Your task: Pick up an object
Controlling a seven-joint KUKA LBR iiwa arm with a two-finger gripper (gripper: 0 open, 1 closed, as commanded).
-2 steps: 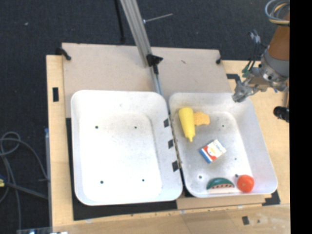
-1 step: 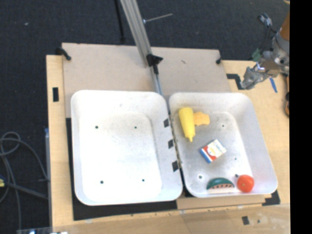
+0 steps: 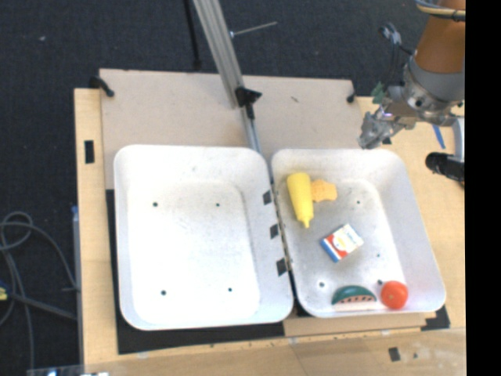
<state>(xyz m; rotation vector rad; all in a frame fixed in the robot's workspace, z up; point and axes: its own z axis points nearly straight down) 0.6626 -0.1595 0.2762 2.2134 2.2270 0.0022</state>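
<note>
1. Hovering above the far right corner of the right-hand shallow white bin, the two-finger gripper hangs from the grey arm with its orange band; whether it is open or closed cannot be told from this slant, and nothing shows in its grasp.
2. All candidates lie in the right bin; the left-hand white bin sits alongside it on the tabletop.
3. Nearest the gripper lies the long yellow plastic banana-like toy, at the bin's far left, touching a small pale-yellow lumpy piece on its right. It looks light, stiff and smooth, so probably slippery; a hold across its narrow middle seems best.
4. A small white box with red and blue print lies flat near the bin's centre, apart from everything. Likely light card, easily crushed; take it across its short sides.
5. At the near edge sit a green-rimmed watermelon-slice toy and a small round orange-red ball, just beside each other. The ball would probably roll away, and the wall crowds both.
</note>
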